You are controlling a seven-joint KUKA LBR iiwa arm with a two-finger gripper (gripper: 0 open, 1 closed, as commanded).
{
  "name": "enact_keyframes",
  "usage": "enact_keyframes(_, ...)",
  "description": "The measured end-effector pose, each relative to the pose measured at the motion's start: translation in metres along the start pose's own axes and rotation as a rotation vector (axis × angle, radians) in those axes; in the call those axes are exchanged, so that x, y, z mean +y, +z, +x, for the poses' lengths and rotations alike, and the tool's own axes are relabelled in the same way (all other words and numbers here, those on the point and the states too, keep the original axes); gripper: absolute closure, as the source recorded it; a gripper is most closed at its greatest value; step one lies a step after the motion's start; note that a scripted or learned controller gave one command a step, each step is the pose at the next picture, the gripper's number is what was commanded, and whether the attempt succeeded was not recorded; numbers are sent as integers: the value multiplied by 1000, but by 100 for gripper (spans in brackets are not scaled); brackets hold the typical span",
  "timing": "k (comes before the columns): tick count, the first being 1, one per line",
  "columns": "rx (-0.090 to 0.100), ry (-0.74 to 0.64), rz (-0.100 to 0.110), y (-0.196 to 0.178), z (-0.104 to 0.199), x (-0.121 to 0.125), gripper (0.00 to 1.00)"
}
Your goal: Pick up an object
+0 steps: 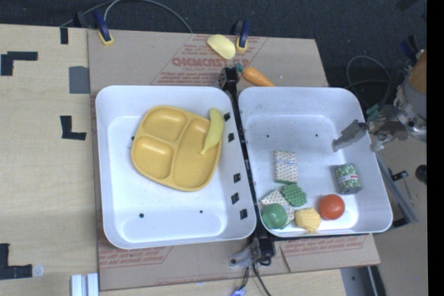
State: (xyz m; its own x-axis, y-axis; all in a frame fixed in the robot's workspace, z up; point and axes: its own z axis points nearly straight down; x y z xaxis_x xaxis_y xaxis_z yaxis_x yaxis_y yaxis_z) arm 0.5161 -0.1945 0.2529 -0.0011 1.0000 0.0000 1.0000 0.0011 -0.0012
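The gripper (pixel 359 135) hangs over the right edge of the right bin (pixel 305 99), holding nothing; its fingers look spread apart. Just near of it lies a green can (pixel 347 178), with a red ball (pixel 332 206) nearer still. The left bin (pixel 114 170) holds a yellow tray (pixel 170 149) and a banana (pixel 214 131).

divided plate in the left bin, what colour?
Yellow; the plate shows clearly in the camera view.
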Motion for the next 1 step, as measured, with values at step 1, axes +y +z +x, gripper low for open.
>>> enact_keyframes(1,3,-1,7,142,54,35,0)
